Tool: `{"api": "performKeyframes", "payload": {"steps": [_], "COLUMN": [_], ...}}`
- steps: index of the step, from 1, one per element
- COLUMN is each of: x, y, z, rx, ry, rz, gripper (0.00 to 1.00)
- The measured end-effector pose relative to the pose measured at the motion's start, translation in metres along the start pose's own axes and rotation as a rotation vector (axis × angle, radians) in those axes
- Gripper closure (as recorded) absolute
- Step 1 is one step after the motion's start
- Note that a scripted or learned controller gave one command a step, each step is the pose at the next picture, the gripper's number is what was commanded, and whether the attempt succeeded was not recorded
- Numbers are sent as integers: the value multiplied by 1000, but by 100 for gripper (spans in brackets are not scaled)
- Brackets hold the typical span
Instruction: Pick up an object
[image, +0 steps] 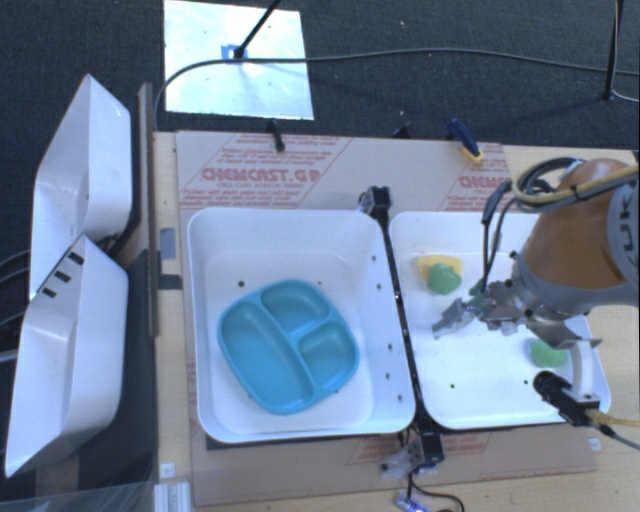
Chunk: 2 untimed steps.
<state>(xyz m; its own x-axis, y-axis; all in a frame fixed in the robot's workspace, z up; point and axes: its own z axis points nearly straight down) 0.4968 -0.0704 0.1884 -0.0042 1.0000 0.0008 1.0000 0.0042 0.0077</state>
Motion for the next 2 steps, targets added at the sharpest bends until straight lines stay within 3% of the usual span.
{"api": "performKeyframes", "payload": {"steps": [1,2], "x": [-16,-24], "y": [47,134], "z": [37,74], "rx": [9,6], "ry": [-1,-1], "rz": [4,2], "gripper": [0,0]}}
